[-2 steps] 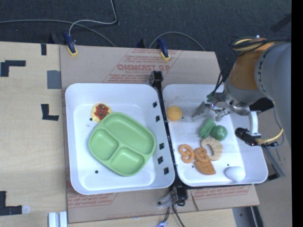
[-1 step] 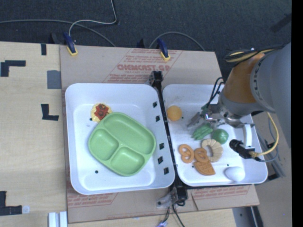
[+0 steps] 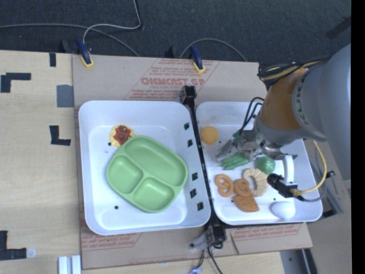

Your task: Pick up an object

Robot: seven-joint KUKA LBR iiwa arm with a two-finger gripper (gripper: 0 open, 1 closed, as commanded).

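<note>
Claw (image 3: 232, 148) is down in the right bin (image 3: 308, 210), tips just above the green leafy piece (image 3: 235, 162), near or touching it. Can't tell how far it's spread, or whether it's pinching anything. Orange ball (image 3: 209, 135) sits just left; pretzels (image 3: 224, 184) lie nearer the front rim.

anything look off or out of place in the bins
Nothing looks spilled or broken. The green divided plate sits askew in the left bin, with a small yellow and red item at its upper left corner. All the other small items crowd the right bin, under the gripper.
</note>
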